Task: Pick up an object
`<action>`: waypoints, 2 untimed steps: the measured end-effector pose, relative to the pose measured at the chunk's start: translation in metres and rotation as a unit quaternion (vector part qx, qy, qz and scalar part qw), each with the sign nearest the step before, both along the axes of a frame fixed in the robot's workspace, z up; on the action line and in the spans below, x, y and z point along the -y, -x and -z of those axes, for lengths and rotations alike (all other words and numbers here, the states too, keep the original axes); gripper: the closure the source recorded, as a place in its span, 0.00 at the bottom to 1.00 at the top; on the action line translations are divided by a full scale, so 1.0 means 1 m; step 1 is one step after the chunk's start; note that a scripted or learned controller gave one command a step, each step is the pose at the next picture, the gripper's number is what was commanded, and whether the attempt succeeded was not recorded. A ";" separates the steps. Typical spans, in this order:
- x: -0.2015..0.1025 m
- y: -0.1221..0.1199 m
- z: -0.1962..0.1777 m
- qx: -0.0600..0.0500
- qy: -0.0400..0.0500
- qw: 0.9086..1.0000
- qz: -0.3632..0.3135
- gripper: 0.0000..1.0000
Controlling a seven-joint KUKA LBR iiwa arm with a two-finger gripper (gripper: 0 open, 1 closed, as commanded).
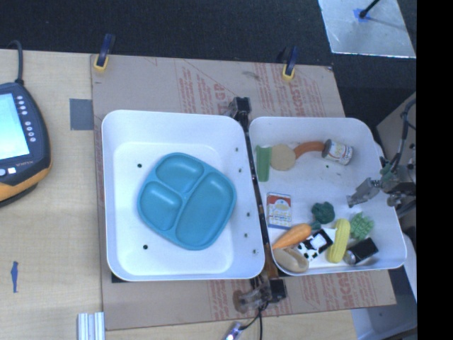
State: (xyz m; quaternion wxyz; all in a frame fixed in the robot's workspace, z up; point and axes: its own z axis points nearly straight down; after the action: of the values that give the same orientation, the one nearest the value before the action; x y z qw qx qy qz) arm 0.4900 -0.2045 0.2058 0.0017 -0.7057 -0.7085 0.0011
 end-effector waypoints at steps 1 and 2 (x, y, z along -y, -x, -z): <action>-0.038 -0.079 0.059 0.000 0.000 1.000 -0.002 0.00; -0.059 -0.020 0.115 -0.001 0.000 1.000 -0.001 0.00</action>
State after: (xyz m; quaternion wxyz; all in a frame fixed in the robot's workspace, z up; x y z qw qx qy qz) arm 0.5095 -0.1459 0.0907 0.0030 -0.7050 -0.7092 0.0020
